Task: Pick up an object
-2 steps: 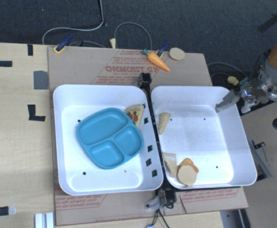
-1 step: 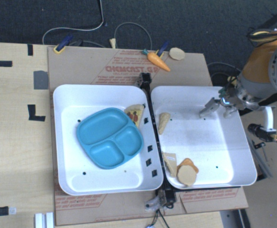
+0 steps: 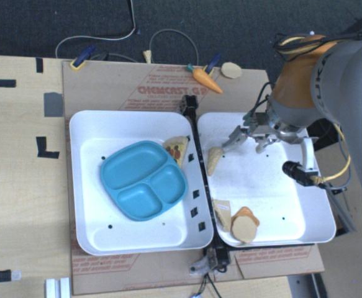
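My gripper [image 3: 248, 141] hangs over the upper left part of the right bin [image 3: 274, 182], open, with nothing between its fingers. A pale, banana-like piece [image 3: 213, 160] lies just below and left of the left fingertip [image 3: 229, 143], against the bin's left wall. At the bin's front left lie a round bread-like item [image 3: 244, 224] and a flat pale piece [image 3: 221, 208].
The left bin [image 3: 87, 166] holds a blue divided plate [image 3: 143, 179] and a pizza-like slice [image 3: 177, 148] at its right edge. Behind the bins, on the cardboard, lie a toy carrot [image 3: 205, 79] and a pale round item [image 3: 231, 71]. A black divider [image 3: 196, 160] runs between the bins.
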Controlling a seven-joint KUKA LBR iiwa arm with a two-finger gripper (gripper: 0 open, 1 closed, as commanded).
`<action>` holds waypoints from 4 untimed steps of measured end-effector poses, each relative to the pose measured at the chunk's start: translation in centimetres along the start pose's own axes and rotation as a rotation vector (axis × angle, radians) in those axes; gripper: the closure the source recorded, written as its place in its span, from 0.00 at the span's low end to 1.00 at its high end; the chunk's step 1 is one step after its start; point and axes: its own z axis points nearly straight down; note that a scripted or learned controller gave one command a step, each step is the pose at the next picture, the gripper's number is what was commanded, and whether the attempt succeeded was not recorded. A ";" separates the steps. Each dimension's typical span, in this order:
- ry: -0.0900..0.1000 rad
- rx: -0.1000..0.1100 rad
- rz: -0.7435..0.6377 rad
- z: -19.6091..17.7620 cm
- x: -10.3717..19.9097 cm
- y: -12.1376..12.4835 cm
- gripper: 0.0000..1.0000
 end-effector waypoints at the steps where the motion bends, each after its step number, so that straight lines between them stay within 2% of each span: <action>1: -0.008 -0.002 0.008 7.8 1.4 2.4 0.00; 2: -0.008 -0.005 0.009 6.3 1.3 2.4 1.00; 3: -0.008 -0.004 0.009 6.4 1.3 2.4 0.00; 4: -0.006 -0.008 0.011 7.2 -0.8 -1.2 0.00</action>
